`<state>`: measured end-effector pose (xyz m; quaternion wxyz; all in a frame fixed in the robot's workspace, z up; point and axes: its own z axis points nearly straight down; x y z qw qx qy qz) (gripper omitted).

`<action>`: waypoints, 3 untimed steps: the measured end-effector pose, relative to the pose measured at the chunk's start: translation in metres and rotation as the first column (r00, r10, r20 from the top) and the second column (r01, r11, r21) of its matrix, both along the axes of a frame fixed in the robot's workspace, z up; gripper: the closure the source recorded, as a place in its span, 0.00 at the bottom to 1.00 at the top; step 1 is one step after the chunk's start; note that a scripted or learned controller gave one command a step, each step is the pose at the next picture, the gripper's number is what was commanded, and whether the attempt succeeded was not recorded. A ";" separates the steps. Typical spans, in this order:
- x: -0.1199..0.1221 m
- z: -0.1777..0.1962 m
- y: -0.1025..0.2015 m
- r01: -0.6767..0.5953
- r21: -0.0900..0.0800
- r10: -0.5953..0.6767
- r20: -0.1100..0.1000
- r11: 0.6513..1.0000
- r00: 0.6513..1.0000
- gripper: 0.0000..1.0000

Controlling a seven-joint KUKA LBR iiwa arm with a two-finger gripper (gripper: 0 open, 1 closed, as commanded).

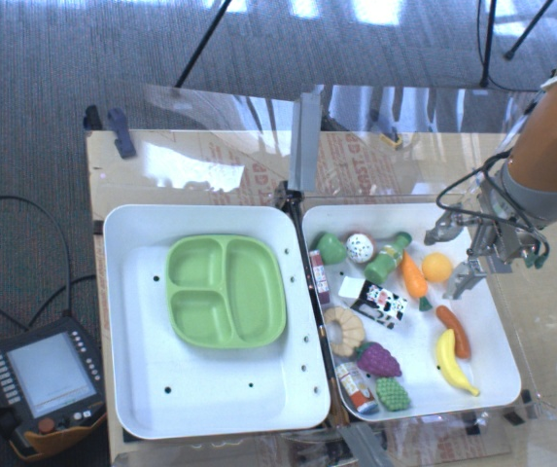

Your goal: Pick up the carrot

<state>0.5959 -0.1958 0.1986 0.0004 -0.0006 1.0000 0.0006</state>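
Carrot (413,277) is lying between a green bottle (387,259) and an orange (436,268); claw (461,257), fingers apart, is hovering just beside the orange.

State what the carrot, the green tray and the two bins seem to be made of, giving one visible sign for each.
Carrot: probably moulded plastic; uniform orange, smooth toy look.
Green tray: likely matte plastic; one even colour, rounded moulded compartments.
Bins: apparently glossy white plastic; rounded rims, light sheen.
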 end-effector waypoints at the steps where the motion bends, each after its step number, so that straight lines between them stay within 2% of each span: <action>1: 0.024 -0.115 0.004 -0.015 0.003 0.015 -0.007 1.000 1.000 0.00; 2: -0.038 -0.111 0.007 -0.218 0.001 0.218 0.000 0.976 0.976 0.00; 3: -0.092 -0.112 0.021 -0.353 0.002 0.353 -0.001 0.936 0.936 0.00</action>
